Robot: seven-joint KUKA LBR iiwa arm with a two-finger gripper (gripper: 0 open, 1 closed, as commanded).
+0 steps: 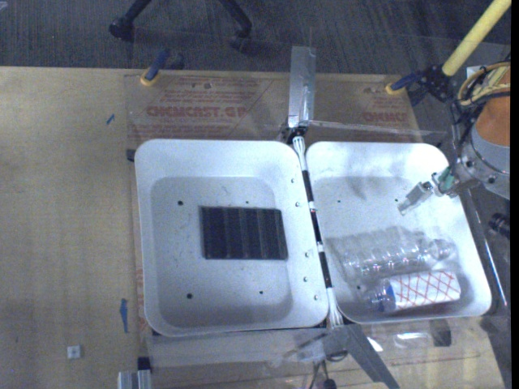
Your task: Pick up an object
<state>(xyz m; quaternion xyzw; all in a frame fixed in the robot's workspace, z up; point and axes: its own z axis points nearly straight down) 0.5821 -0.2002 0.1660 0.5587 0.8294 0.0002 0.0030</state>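
Clear plastic bottle [397, 258] lies untouched beside a red-checked packet [426, 288] in the right bin [357, 168], while the claw [420, 194] hangs above, grip unreadable, so picking remains undone.

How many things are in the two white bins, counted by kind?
Dark ribbed rectangular pad, left bin: 1
Clear plastic bottle, right bin: 1
White packet with red lattice pattern, right bin: 1
Total: 3
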